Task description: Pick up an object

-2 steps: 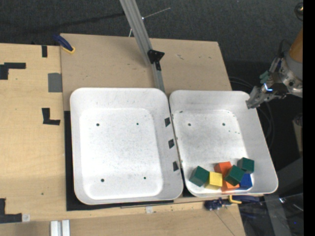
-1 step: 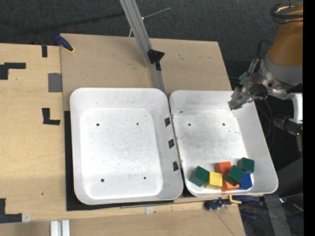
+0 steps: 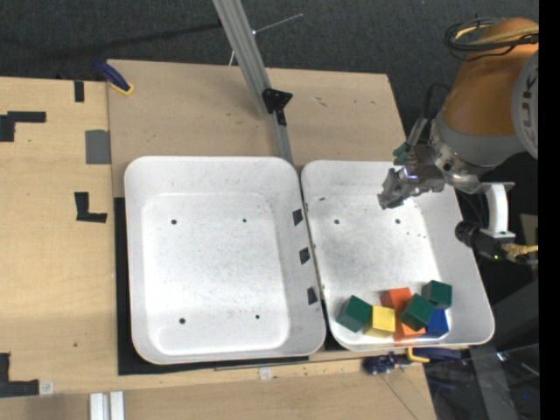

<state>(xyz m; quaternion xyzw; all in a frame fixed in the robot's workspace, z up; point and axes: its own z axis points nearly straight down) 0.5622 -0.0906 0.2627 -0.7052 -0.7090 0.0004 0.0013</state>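
Blocks (image 3: pixel 398 313) huddle at the right bin's (image 3: pixel 350 199) near edge, well apart from the gripper (image 3: pixel 395 188) hovering over its far side; finger state unclear.

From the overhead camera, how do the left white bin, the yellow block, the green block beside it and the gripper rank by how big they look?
1. left white bin, by far the largest.
2. gripper.
3. green block.
4. yellow block.

Green and yellow look close, and yellow is partly hidden, so that order is unsure. The gripper sits higher, nearer the camera.
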